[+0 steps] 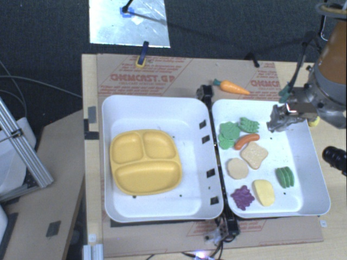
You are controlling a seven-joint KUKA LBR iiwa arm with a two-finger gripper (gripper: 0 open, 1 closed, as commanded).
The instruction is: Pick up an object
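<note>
The gripper (277, 119) hangs over the upper right part of the right bin (312, 145), reaching in from the right side of the bench (179, 72). Whether the jaws are spread or closed cannot be told from this slanted look down; nothing is seen between them, so no object counts as held.

Taking the right bin as the landmark, the toy foods all lie on its floor. Toward its upper left sit a green lettuce piece (230, 133) and a second green leafy piece (249, 125), with a sausage (246, 141) just below them. Near the middle lies a slice of bread (254, 155), and a round tan biscuit (237, 168) lies just to its lower left. Along the lower part are a bunch of purple grapes (243, 197) and a yellow potato-like piece (264, 192), and a small green pickle (284, 176) lies toward the right wall. A carrot (231, 86) rests on the bench just beyond the bin's far edge. The left bin (195, 118), beside it, carries a yellow divided plate (145, 161).

As a judgement, the task is at its start: the arm is placed above the foods, but no grasp or lift is done. What remains is choosing a piece, most likely the leafy one or the sausage nearest the gripper, descending, closing, and lifting.
</note>
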